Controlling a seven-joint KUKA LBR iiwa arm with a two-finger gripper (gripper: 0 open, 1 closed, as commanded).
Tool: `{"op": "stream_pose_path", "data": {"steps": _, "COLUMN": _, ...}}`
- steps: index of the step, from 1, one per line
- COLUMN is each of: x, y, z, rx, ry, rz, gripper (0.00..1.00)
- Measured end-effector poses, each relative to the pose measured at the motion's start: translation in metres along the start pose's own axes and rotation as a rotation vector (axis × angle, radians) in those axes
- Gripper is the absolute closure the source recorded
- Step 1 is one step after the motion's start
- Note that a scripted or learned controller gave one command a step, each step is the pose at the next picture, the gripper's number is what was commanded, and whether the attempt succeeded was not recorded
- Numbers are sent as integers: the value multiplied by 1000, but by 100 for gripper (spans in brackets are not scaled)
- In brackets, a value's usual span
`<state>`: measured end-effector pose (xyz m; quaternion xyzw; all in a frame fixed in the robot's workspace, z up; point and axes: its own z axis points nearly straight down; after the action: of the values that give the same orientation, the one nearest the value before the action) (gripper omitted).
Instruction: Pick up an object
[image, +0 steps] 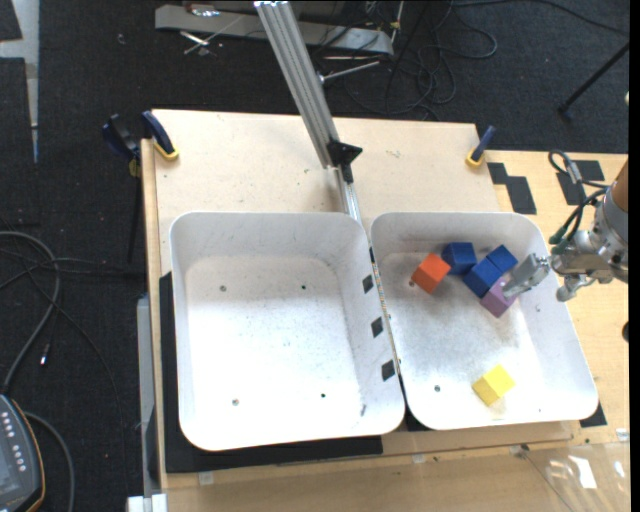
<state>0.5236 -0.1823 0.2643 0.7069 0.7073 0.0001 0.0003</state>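
Note:
The right bin (560, 340) holds several blocks: an orange one (432, 272), a small blue one (460, 256), a larger blue one (493, 270), a purple one (495, 300) and a yellow one (493, 385) near the front. My gripper (548, 279) hangs over the bin's right side, open, its fingers spread with nothing between them. Its left finger (524, 274) overlaps the edge of the purple block and the larger blue one. Whether it touches them is unclear.
The left bin (200, 300) lies beside the right one, the two meeting at a shared wall (378, 320). A slanted metal rail (305, 85) crosses the back of the bench. Clamps (160, 135) sit at the bench's far corners.

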Motion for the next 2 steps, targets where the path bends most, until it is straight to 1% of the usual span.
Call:
{"op": "stream_pose_path", "data": {"steps": 1, "x": 24, "y": 35, "z": 172, "rx": 1, "ry": -1, "rz": -3, "gripper": 0}}
{"op": "stream_pose_path", "data": {"steps": 2, "x": 82, "y": 89, "z": 169, "rx": -4, "ry": 0, "rz": -8, "gripper": 0}}
